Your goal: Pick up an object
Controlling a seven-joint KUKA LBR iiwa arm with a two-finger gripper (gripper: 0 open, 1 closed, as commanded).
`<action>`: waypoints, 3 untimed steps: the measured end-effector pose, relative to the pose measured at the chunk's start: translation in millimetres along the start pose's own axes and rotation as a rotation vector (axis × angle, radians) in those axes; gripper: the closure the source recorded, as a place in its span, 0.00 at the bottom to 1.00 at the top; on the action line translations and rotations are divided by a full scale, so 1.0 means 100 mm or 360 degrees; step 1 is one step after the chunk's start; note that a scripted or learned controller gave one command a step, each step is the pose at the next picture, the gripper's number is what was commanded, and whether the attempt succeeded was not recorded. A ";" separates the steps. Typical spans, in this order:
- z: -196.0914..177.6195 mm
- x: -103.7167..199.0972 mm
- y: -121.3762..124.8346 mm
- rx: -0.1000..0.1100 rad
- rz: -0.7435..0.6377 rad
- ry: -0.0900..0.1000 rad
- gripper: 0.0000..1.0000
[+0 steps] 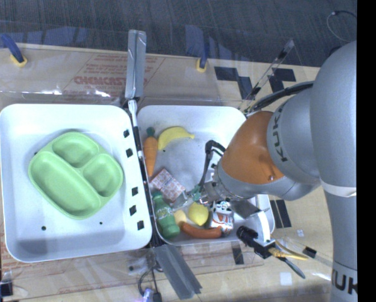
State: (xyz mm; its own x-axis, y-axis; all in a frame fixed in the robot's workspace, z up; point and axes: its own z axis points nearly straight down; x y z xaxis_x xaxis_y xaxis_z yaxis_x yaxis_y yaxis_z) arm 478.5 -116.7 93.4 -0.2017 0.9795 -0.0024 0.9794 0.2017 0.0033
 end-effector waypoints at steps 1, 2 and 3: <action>-0.09 0.00 0.00 0.0004 -0.0008 0.0003 1.00; -1.40 0.47 0.09 0.0006 0.0179 0.0005 1.00; -1.39 0.47 0.09 0.0007 0.0180 0.0006 0.00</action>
